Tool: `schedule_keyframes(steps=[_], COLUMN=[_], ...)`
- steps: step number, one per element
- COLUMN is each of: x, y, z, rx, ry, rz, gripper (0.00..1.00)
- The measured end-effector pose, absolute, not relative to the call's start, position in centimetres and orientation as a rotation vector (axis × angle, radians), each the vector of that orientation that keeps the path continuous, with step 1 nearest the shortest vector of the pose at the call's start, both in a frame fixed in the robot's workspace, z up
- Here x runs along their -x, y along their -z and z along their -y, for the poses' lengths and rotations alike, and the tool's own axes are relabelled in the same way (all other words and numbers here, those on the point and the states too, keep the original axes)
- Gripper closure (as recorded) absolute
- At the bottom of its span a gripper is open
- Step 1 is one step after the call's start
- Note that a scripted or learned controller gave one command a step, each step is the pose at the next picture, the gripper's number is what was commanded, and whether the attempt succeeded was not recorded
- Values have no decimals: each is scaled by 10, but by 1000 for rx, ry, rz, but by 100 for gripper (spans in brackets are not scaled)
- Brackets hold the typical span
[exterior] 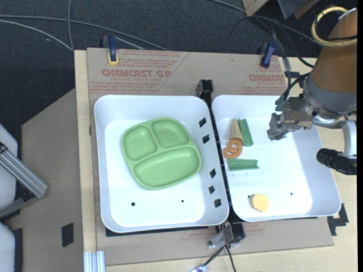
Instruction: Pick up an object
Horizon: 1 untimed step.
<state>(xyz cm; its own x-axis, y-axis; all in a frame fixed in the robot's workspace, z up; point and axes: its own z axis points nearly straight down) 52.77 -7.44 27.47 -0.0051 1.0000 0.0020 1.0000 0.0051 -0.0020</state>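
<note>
Overhead, the pincer (276,131) hangs above the right bin (309,200), near that bin's far right part, with the grey arm and its orange band (336,58) rising behind it toward the right edge of the view. Whether its two prongs stand apart or together I cannot tell from this slant, and nothing shows between them.

Just left of the pincer, well inside the same bin, lies a tan stick-shaped piece (235,131) with a green stick (244,131) right beside it on the pincer's side. At the near end of the tan piece sits an orange ring (232,150), touching it or nearly so. A little nearer the camera than the ring lies another green piece (243,164), set crosswise. Further toward the camera and below-left of the pincer, a small yellow object (260,202) rests alone near the bin's front wall, well apart from the rest.

Far to the pincer's left, past the divider where the two bins meet, the left bin (113,208) holds a green divided plate (161,152) with three compartments, lying flat. Both bins sit on the tabletop (91,72), a brown board with red lettering, clamped at its far edge by blue clips (113,48).
</note>
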Motion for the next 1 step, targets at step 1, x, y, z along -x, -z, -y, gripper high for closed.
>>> schedule_keyframes(steps=[1], x=[-529], y=[-255], z=[13], rx=[2210], ry=[0], rz=[2226], gripper=[100])
